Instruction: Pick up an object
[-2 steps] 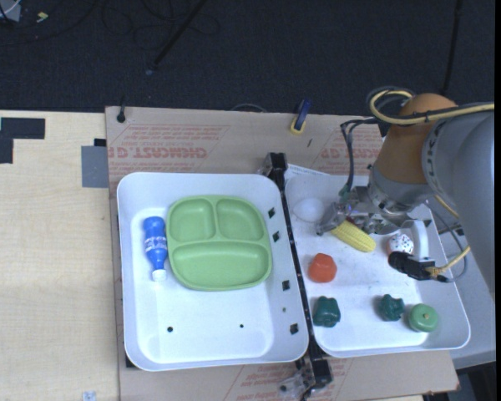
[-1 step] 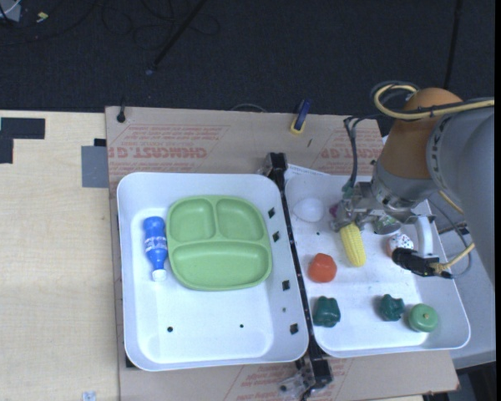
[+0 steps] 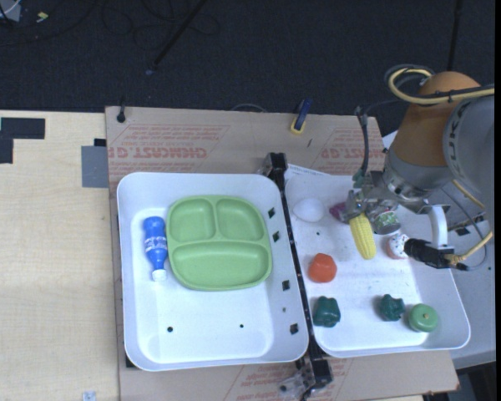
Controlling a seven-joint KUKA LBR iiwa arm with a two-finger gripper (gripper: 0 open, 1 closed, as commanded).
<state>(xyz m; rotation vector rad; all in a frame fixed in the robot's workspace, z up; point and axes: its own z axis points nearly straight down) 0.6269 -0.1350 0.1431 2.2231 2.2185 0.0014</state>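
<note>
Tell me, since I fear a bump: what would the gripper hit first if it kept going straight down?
Most likely the corn cob, which lies right at the gripper in the right bin. Depth is hard to judge from this slanted view.

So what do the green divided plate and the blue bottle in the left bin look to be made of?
Green divided plate: probably moulded plastic, matte to satin, with an even colour and soft rounded ridges. Blue bottle: likely plastic with a white cap; its finish is too small to judge.

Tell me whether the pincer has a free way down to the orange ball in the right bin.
Probably yes. The orange ball sits apart from the corn and the dark green toy, with bare bin floor around it, and the pincer is close by above the corn.
</note>
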